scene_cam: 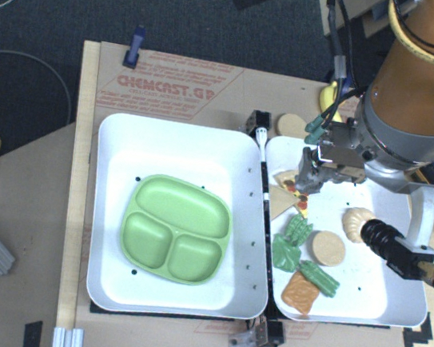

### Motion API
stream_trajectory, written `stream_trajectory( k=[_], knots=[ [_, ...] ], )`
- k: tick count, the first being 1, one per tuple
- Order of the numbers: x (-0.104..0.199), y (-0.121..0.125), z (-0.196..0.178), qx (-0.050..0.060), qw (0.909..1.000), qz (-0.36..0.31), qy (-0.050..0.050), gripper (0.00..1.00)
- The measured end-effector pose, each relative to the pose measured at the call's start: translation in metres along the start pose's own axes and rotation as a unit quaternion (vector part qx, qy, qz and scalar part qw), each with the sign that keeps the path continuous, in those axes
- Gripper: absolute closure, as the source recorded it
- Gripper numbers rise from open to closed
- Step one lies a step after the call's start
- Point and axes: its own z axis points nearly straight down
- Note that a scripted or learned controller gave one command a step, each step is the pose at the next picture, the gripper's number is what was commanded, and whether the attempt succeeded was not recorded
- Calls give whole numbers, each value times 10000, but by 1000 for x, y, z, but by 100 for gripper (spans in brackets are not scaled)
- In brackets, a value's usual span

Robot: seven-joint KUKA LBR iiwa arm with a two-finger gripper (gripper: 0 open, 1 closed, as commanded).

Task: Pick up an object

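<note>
My gripper [305, 187] hangs over the back left part of the right bin [403, 306], just above a flat tan and red piece [286, 182] lying by the bin's left wall. Nothing visibly sits in the gripper. In front of it lie two green leafy pieces [294, 230] [285, 256], a tan round disc [326, 248], a green oblong piece [321, 278] and an orange cracker-like piece [300, 293]. A beige bun-shaped piece [355, 220] rests to the right of the gripper.
The left bin [109, 193] holds a green divided tray [176, 227]. A tan round thing [291, 125] lies on the board behind the right bin. A blue clip [134, 46] sits at the board's back left corner.
</note>
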Motion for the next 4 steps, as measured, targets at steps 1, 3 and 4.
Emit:
stream_trajectory(
  k=[1,3,4],
  knots=[
    [75,-7,188,128,9999,-14,-7,100],
    [100,-1,-49,-41,10000,15,32,100],
    [167,-1,-80,8,10000,-27,24,100]
  ],
)
